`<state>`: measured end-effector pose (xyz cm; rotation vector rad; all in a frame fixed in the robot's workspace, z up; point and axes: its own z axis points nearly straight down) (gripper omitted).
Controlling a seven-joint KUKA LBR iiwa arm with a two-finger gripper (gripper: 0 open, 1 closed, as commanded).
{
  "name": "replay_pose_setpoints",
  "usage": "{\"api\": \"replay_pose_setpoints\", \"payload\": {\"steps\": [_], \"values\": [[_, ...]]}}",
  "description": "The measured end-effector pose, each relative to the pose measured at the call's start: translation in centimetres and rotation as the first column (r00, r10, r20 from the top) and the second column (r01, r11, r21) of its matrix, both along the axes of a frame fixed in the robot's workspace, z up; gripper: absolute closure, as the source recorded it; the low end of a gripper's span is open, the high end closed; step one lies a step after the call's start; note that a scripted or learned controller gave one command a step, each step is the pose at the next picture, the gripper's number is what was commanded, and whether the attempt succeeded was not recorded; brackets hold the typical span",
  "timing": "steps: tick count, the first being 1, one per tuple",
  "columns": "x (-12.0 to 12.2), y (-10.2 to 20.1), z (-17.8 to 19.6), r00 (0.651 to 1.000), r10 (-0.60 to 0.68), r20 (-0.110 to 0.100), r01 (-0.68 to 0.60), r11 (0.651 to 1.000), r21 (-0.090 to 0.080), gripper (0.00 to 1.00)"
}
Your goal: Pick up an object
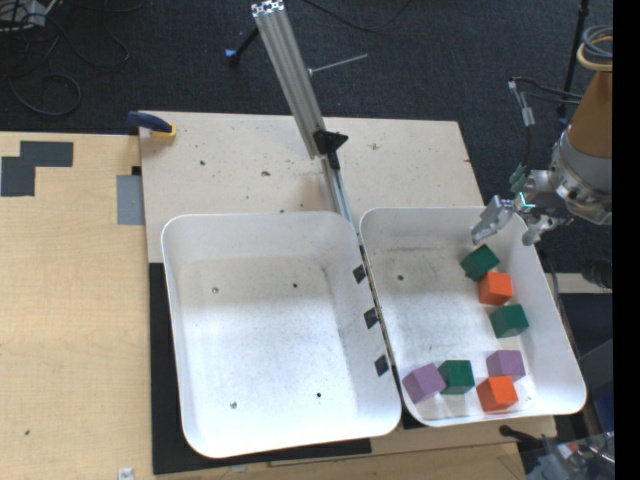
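Observation:
The right bin (440, 230) holds several small blocks. A green block (480, 262) lies near its far right, with an orange block (495, 288) and another green block (509, 320) just below it. Near the front edge sit a purple block (424, 381), a green block (457, 375), a purple block (505, 364) and an orange block (497, 393). My gripper (508, 229) hangs over the bin's far right corner, just above the upper green block. It is open, its two fingers spread with nothing between them.
The left bin (200, 243) stands beside the right one. A slanted aluminium bar (295, 78) runs down from the back to the divider between the bins. A blue-and-yellow clamp (152, 123) lies at the bench's back left.

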<state>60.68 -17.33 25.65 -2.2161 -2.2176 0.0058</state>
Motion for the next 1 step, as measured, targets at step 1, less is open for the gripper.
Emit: {"api": "replay_pose_setpoints", "payload": {"steps": [1], "values": [[0.08,0.00,0.24,1.000,0.001,0.004,-0.001,1.000,-0.001,0.00]]}}
